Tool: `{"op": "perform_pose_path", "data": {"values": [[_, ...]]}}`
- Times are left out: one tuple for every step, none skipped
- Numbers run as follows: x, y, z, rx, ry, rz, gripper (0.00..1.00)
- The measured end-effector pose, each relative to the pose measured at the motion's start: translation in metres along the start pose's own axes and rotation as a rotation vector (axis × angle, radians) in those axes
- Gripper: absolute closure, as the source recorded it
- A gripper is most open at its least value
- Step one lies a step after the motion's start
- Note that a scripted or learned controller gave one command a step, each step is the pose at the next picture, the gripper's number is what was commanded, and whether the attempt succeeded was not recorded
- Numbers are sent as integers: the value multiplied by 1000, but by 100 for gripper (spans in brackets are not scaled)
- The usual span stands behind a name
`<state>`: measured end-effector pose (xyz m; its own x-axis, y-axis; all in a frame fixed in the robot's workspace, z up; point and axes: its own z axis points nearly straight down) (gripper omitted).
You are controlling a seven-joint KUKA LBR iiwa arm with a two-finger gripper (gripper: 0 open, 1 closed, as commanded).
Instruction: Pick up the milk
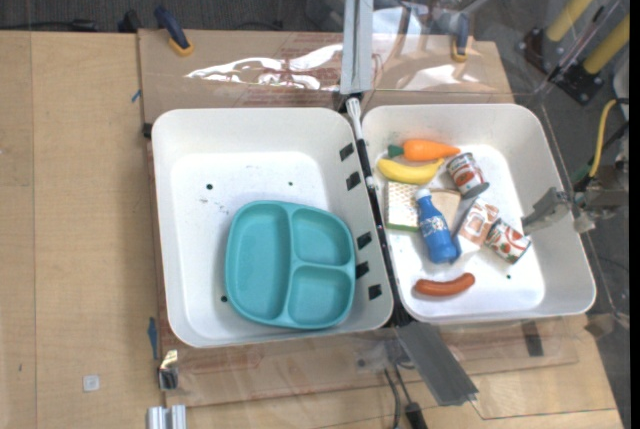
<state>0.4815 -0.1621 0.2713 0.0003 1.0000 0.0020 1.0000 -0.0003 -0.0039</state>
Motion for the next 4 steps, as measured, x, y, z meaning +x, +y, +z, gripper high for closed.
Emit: {"op": "perform_pose_path", "data": {"values": [[42,63,150,-6,-3,-71,0],[1,132,179,-16,-4,-43,0],[-1,134,169,-21,-8,-42,100],[-61,130,-83,-7,-5,-83,100]]}}
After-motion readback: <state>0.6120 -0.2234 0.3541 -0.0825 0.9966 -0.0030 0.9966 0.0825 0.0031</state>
